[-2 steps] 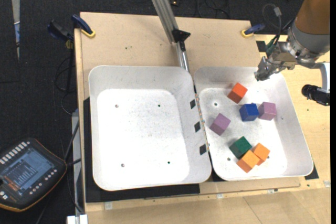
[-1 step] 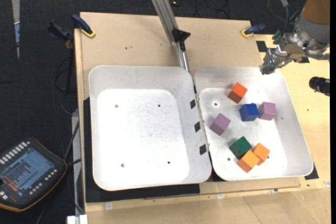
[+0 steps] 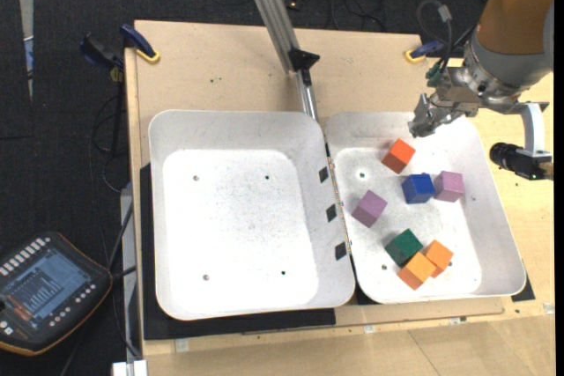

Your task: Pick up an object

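Blocks: six loose in right bin [image 3: 493, 189] | nearest target I see: orange block [image 3: 398, 155], just below-left of gripper [image 3: 423, 124] | grip: cannot tell, nothing visibly held | left bin [image 3: 167, 189]: drop side, I judge.

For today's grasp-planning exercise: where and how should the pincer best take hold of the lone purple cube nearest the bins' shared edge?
Probably from straight above, closing on two opposite side faces of the purple cube. It sits apart from its neighbours, rotated diagonally to the right bin, so the pincer should turn to match.
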Robot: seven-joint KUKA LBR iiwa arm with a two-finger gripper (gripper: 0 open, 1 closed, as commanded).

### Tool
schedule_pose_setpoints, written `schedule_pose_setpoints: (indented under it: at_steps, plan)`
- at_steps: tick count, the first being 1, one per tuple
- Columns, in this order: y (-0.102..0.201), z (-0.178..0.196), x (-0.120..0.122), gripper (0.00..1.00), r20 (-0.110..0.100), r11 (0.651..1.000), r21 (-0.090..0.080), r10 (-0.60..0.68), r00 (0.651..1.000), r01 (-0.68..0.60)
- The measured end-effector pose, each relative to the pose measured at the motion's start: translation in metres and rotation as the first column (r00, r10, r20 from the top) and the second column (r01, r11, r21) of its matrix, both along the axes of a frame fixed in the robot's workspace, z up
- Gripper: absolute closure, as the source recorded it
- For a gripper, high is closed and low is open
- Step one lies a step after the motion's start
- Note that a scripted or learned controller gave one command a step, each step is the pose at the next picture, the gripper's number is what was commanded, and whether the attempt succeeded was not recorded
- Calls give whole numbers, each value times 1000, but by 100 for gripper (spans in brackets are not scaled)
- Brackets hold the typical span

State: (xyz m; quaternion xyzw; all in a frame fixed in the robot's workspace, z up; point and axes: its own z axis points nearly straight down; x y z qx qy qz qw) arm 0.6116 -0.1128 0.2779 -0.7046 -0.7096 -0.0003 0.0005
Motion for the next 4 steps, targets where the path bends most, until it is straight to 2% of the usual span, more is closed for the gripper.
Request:
schedule_pose_setpoints:
  at_steps: [1, 3, 4]
  plan:
    - [55, -2, -13, 100, -1, 1000, 1, 1, 1000, -1]
    - [144, -39, -54, 100, -4, 1000, 1, 1, 1000, -1]
    - [196, -32, -70, 100, -1, 1000, 1, 2, 1000, -2]
